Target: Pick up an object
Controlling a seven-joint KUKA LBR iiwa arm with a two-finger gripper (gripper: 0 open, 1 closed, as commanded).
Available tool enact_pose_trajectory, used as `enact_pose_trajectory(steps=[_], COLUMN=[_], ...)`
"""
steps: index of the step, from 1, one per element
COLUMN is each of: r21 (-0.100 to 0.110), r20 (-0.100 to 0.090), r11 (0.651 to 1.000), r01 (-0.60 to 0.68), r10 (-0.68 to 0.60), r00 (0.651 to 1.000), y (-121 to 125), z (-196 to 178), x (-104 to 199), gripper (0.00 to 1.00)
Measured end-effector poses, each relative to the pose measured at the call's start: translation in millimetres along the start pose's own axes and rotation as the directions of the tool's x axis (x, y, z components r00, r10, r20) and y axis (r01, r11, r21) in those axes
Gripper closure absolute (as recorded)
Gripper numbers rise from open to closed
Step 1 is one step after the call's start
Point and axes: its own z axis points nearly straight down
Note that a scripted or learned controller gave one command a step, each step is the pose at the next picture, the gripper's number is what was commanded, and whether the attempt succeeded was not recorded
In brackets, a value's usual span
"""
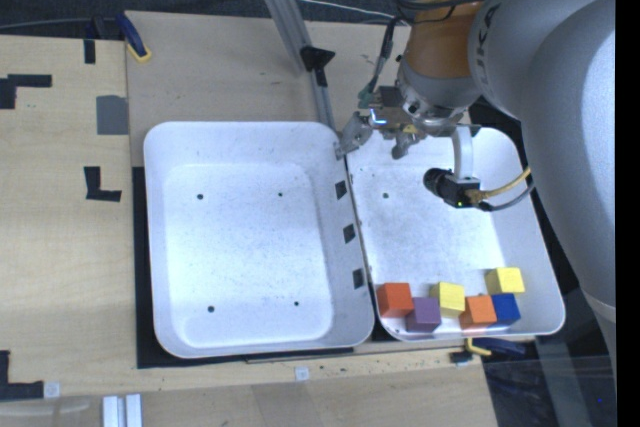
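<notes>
Several small blocks lie along the near edge of the right bin: an orange block, a purple block, a yellow block, a second orange block, a blue block and another yellow block. My gripper hangs over the far left corner of the right bin, close to the wall shared with the left bin. It is open, with nothing between its fingers. The blocks sit well apart from it, toward the near side.
The left bin lies beside the right one. A slanted metal rod with a black clamp runs down to the bins' shared far corner. A black cable fitting hangs from the wrist over the right bin.
</notes>
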Motion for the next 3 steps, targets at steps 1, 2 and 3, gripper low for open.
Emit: enact_pose_trajectory(steps=[1,2,3], r21=[0.003,0.003,0.0], r20=[-0.001,0.0,-0.001], r11=[1.0,1.0,1.0], r01=[0.002,0.0,0.002], r10=[-0.002,0.0,-0.002], r00=[1.0,1.0,1.0], y=[0,0,22], z=[15,5,15], x=[55,52,104], gripper=[0.0,1.0,1.0])
